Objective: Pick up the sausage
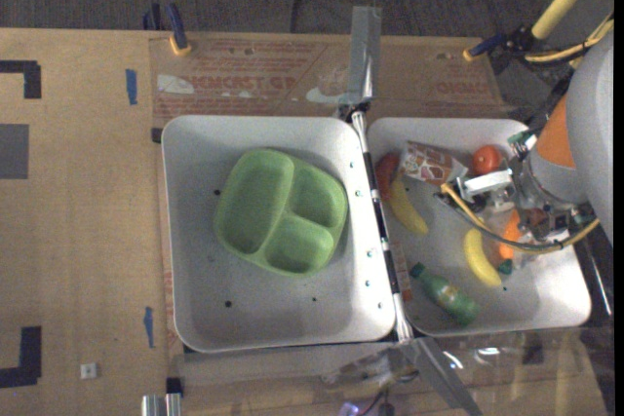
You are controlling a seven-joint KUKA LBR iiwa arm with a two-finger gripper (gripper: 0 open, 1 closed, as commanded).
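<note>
Camera view: the gripper [531, 214] is seen over the right bin [556, 312]; whether its jaws are parted cannot be told. Two smooth curved bananas [482, 257] [408, 209], one green bottle [447, 295] and one red sausage [387, 172] at the left wall are counted; one green three-compartment plate [283, 209] is seen in the left bin [195, 297]

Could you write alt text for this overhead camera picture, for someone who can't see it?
A grey robot arm reaches from the right over a white bin holding two bananas, a green bottle, a tomato, a snack packet and a reddish sausage. The neighbouring white bin holds a green divided plate.
</note>
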